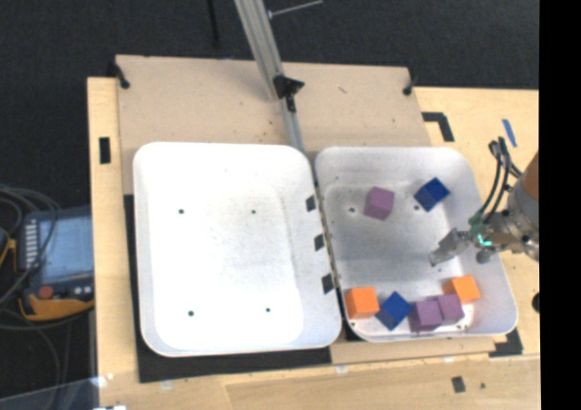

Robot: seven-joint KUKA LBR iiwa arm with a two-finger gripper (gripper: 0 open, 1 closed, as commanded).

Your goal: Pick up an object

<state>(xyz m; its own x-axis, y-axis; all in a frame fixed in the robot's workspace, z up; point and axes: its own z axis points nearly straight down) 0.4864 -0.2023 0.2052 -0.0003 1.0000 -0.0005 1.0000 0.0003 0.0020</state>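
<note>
Blocks in right bin [399, 163]: purple [379, 203], blue [431, 192] toward back; orange [362, 301], blue [394, 309], 2 purple [435, 312], orange [466, 288] along front. Gripper [454, 245] above right side, holding nothing; finger state: cannot tell.

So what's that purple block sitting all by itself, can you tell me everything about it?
The purple block is a small cube, plain and matte, maybe foam or painted wood. It sits in the right bin, toward its far side, turned a little askew from the bin's edges. It rests flat on the bin floor and touches nothing else. A blue block lies beside it, with a gap between them.
</note>
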